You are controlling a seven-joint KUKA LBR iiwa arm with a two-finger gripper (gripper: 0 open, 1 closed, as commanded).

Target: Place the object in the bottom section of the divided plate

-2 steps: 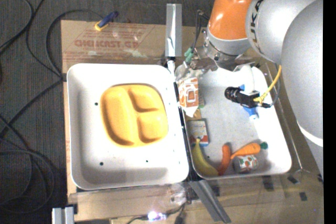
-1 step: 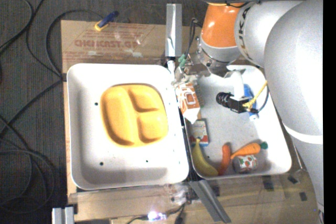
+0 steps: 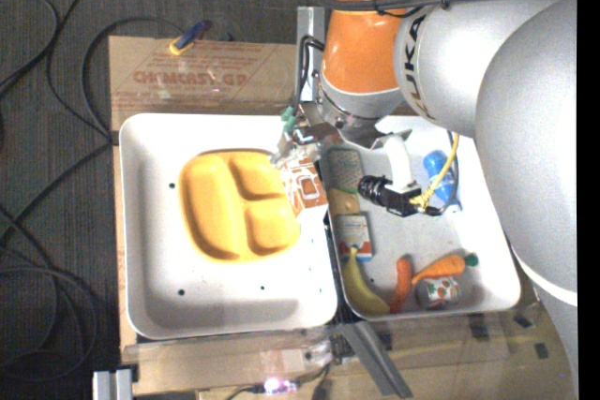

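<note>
The orange divided plate [image 3: 239, 204] lies in the left white bin [image 3: 159, 295], with one long section on its left and two smaller ones on its right. My gripper [image 3: 296, 148] hangs over the plate's right rim, close to the wall between the bins. An orange-and-white packet [image 3: 307, 186] sits between its fingers and pokes out below them, above the plate's right edge. The orange band and the grey arm hide the wrist above it.
The right bin [image 3: 497, 286] holds a banana [image 3: 362, 284], two carrots [image 3: 403, 282], a small can [image 3: 437, 293], a blue item [image 3: 437, 170], a small box [image 3: 353, 235] and a grey-green item [image 3: 343, 168]. Cardboard [image 3: 187, 80] lies behind the left bin.
</note>
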